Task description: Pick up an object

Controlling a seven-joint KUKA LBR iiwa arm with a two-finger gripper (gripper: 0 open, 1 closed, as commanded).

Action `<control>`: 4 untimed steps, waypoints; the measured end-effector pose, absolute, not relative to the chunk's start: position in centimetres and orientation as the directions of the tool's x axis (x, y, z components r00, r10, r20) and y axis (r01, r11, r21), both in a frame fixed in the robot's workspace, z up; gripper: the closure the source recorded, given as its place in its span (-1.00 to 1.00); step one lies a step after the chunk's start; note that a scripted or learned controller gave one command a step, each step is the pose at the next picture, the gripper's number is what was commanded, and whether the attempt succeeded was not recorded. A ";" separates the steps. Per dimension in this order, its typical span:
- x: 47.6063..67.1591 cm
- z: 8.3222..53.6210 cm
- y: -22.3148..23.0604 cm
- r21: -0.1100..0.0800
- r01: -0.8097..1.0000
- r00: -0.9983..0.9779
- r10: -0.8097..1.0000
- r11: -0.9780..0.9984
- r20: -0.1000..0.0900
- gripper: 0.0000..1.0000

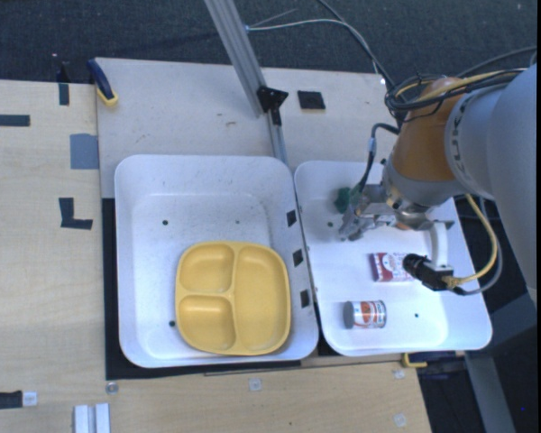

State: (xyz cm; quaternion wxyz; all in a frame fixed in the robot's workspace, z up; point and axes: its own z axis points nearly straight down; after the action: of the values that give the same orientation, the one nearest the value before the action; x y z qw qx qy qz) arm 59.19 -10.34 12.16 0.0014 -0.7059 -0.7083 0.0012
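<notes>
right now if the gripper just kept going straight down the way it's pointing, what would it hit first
Probably the small green object beside its tip, or the bare floor of the right bin next to it. The gripper points down at the bin's upper left part; depth is unclear from this slanted view.

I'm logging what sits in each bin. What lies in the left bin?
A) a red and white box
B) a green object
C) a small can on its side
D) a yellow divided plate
D: the yellow divided plate lies in the left bin, while the can and the red and white box lie in the right bin.
</notes>
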 end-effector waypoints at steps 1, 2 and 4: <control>60.0 16.8 -10.6 0.002 1.000 -0.001 1.000 0.001 0.000 1.00; 60.8 22.9 -10.2 0.005 1.000 -0.002 1.000 0.002 -0.001 1.00; 59.9 26.8 -5.0 -0.002 1.000 -0.006 1.000 0.006 0.002 1.00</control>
State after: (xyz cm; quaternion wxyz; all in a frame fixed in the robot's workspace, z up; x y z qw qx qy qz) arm 59.92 -5.01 26.80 0.0012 -0.7050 -0.7092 0.0002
